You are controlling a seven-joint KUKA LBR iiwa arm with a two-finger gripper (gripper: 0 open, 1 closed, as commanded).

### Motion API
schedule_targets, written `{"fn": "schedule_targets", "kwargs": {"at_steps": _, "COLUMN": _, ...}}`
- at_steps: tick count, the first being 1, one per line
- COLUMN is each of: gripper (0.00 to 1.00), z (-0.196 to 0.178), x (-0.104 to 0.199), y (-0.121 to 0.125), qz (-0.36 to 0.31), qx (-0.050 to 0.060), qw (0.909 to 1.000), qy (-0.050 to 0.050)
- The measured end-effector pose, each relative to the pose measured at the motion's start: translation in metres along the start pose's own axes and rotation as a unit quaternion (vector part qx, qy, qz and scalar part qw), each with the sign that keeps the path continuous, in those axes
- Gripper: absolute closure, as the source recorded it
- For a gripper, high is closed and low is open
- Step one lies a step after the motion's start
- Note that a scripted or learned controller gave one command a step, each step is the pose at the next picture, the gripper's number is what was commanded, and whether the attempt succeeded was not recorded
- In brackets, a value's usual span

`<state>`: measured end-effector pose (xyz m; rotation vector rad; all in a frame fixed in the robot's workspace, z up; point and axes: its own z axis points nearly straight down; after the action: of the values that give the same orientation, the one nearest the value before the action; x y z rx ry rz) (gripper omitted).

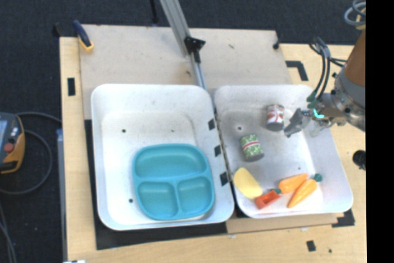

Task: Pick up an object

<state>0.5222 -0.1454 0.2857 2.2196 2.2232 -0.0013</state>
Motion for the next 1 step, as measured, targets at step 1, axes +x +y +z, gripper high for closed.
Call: {"fn": "schedule_targets", "kwargs": {"at_steps": 1, "gripper": 0.00, "z": -0.0012, "x": -0.0001, "y": 0.0006, "qz": 0.000, "qx": -0.001, "qw": 1.0000, "qy": 0.000}}
